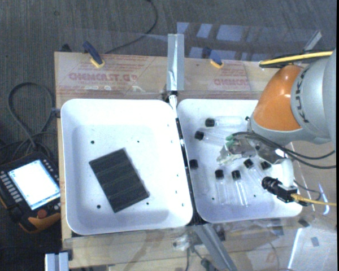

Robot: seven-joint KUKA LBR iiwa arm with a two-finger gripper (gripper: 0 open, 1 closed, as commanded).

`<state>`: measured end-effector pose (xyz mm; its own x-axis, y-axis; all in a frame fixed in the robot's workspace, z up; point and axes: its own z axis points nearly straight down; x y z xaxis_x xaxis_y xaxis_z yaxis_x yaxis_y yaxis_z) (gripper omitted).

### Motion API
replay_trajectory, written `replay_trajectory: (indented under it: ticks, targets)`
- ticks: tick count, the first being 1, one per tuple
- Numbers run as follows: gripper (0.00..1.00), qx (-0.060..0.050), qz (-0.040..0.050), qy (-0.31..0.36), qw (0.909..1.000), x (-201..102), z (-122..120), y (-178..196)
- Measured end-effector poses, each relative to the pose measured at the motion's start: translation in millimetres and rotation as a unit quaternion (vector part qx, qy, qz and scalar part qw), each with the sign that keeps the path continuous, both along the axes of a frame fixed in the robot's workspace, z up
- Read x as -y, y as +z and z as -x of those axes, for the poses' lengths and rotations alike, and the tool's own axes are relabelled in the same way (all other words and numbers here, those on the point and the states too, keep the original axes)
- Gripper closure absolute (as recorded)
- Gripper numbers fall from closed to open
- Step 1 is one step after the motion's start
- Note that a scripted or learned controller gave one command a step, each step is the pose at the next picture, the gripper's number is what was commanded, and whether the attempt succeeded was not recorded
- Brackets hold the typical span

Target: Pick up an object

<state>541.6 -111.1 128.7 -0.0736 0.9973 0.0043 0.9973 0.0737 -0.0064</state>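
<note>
Arm (296,103) is over the right bin (200,205), with "KU" of the KUKA lettering readable on the grey housing beside the orange band. Gripper (233,145) is low among the clear vials with black caps (235,175) scattered mid-bin; can't tell its state or whether it has anything. Left bin (79,114) holds a dark ribbed rectangular pad (118,179), lying diagonal. Red mirrored print on the cardboard at the far edge, not legible. Teach pendant (29,192) on the floor at left, screen lit.

Grey arm (319,95), orange band (black lettering)
</note>
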Motion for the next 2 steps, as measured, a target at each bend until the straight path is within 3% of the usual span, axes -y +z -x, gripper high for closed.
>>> replay_trajectory:
  ticks: [1, 2]
  targets:
    - [0.0, 0.0, 0.0, 0.0, 1.0, 0.0, 0.0, 0.0]
    - [0.0, 0.008, 0.0034, 0.043, 0.999, 24.9, -40.2, -38.6]
